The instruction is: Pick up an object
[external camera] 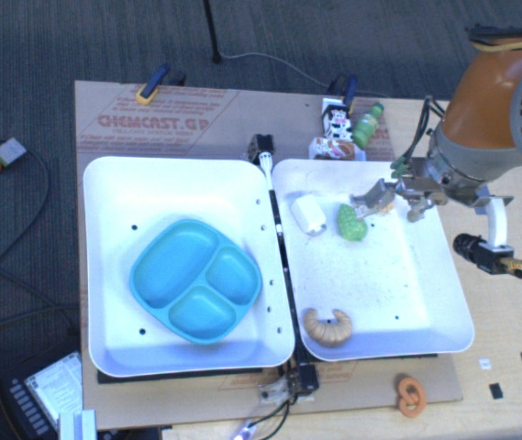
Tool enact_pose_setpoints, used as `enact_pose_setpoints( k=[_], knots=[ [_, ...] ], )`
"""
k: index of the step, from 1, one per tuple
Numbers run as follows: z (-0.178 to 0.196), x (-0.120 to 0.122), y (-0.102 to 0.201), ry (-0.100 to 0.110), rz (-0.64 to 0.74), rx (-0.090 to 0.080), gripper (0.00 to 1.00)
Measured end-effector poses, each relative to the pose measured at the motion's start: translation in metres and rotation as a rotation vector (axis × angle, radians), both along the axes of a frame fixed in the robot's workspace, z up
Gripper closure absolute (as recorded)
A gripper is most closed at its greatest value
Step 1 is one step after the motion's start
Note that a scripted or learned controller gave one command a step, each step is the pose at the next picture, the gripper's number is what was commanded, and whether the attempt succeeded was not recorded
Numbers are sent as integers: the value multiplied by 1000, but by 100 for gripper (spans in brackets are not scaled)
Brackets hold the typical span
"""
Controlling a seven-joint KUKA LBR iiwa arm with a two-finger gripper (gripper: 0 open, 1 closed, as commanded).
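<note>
Over the right bin (430, 333), near its far edge, the claw (377, 198) hung low, reaching in from the right side of the worktop (150, 117). Whether it was released or clenched could not be told from this view; nothing was visibly held. Green object (353, 223) lay just beside the claw, toward the bin's centre and slightly nearer the front edge, looking roughly upright-oval with no marked long axis. White block (309, 214) sat a little further toward the bin's left wall. Curled tan pastry-like item (327, 326) rested near the front edge, well apart. Left bin (114, 191) carried a blue divided plate (196, 280). Judgement: green object was the nearest candidate.
</note>
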State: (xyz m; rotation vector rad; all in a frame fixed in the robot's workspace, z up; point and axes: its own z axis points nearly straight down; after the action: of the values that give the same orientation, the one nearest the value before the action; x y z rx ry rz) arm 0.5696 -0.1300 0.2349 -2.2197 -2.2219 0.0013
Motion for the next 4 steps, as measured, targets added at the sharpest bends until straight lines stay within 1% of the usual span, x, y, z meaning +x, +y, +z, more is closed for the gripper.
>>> enact_pose_setpoints(
  k=[1, 2, 3, 4],
  knots=[
    [-129, 24, 26, 4, 0, 1, 0],
    [-119, 25, 26, 1, -1, 0, 100],
    [-51, -41, 69, 0, 1, 1, 100],
    [-51, -1, 126, 0, 1, 0, 100]
  ],
)
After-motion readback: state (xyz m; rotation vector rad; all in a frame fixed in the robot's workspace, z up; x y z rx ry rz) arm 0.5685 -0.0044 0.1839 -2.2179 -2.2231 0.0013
